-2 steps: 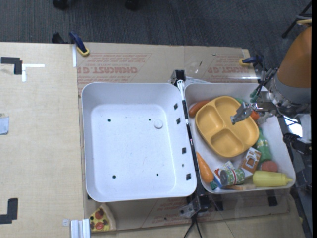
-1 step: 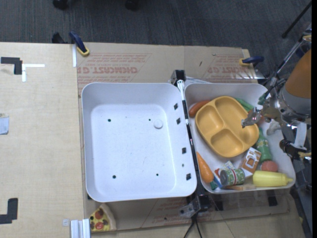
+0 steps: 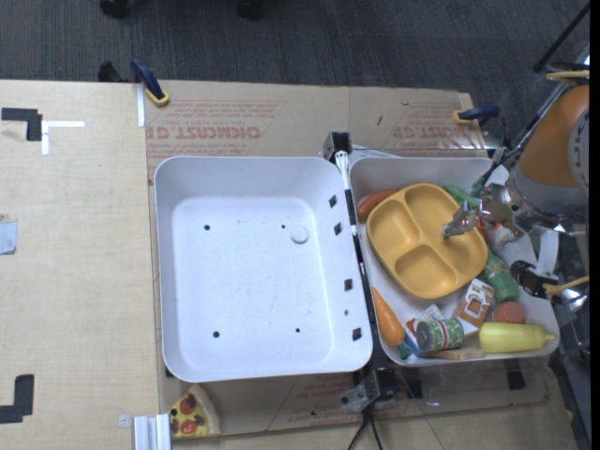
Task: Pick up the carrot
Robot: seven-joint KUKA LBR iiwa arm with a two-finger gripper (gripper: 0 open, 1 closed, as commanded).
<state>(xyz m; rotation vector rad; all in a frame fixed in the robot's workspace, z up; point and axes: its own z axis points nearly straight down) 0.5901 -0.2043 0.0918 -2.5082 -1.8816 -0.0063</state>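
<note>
The carrot (image 3: 386, 315) is an orange tapered piece lying along the left wall of the right bin (image 3: 553, 322), its upper end tucked under a yellow divided plate (image 3: 427, 237). My gripper (image 3: 464, 219) hangs over the plate's right rim, well up and to the right of the carrot, with the plate between them. The arm's orange band (image 3: 555, 148) shows at the right edge.
Packed around the plate are a green can (image 3: 441, 333), a yellow bottle (image 3: 514, 337), a small carton (image 3: 476, 300), a red-orange piece (image 3: 375, 201) and green items (image 3: 497, 279). The left bin (image 3: 178, 251) holds a small white disc (image 3: 299, 235). A pizza toy (image 3: 190, 415) lies on the bench.
</note>
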